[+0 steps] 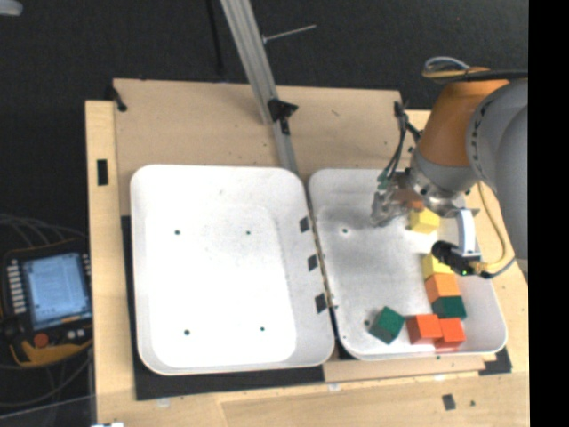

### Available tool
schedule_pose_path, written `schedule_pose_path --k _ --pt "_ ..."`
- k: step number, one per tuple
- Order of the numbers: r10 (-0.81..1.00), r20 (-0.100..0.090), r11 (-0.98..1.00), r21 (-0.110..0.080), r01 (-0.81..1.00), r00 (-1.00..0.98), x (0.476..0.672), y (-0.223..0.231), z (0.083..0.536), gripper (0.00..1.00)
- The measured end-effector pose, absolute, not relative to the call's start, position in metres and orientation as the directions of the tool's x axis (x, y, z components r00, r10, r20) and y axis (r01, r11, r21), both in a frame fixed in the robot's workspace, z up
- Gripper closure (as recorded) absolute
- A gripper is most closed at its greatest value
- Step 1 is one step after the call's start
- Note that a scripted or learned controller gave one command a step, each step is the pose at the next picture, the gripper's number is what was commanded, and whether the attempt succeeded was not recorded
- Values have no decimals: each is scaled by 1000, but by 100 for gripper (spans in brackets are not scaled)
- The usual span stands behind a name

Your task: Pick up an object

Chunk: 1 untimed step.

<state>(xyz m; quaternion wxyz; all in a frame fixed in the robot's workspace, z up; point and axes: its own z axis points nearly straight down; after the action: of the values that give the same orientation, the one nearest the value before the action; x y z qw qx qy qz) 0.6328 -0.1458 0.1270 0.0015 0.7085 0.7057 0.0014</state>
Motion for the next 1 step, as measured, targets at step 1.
schedule_pose_path --k 1 --pt "1000 -2 3 8 1000 -3 640 -146 191 100"
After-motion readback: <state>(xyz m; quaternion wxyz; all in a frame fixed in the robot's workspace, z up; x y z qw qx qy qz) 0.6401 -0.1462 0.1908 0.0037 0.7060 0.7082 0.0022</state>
